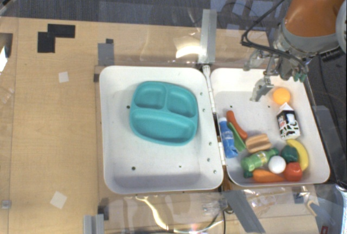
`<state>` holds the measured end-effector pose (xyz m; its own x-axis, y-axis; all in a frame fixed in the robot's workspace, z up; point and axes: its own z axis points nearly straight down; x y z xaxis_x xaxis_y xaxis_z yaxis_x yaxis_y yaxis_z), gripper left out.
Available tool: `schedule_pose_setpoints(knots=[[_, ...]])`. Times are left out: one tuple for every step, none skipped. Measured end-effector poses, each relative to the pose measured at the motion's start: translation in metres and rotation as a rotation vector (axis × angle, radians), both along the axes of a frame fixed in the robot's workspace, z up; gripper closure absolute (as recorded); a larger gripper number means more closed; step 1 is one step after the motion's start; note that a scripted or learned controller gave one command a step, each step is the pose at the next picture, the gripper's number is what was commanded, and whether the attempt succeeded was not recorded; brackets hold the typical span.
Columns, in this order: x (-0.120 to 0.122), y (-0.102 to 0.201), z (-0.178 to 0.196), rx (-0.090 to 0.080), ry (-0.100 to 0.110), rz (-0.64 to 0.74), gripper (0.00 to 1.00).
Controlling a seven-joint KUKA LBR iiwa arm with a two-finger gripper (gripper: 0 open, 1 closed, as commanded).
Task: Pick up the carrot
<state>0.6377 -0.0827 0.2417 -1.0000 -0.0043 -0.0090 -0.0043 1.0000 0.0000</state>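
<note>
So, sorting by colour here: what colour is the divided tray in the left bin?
Teal, seen clearly in the camera view: the tray.

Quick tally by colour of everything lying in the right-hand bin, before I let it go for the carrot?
Orange: 3 (ball, carrot, long piece)
Green: 2 (light one, dark one)
Yellow: 1 (banana)
Red: 1 (tomato)
White: 1 (egg)
Blue: 1 (tube)
Tan: 1 (burger)
Black-and-white: 1 (carton)
Total: 11

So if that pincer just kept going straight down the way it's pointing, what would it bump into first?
Probably bare floor of the right bin. The pincer points down over the bin's far end, with the orange ball just beside it and the carrot nearer the camera. Depth is hard to judge from this slant.
</note>
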Motion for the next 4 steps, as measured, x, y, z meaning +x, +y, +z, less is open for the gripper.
schedule_pose_setpoints(knots=[[0.032,-0.126,0.002,-0.001,-0.004,-0.272,0.0],[0.018,-0.121,-0.142,0.003,0.014,-0.247,0.0],[-0.012,-0.089,-0.153,0.0,-0.003,-0.168,0.0],[-0.07,-0.046,-0.093,0.003,-0.003,-0.314,0.0]])
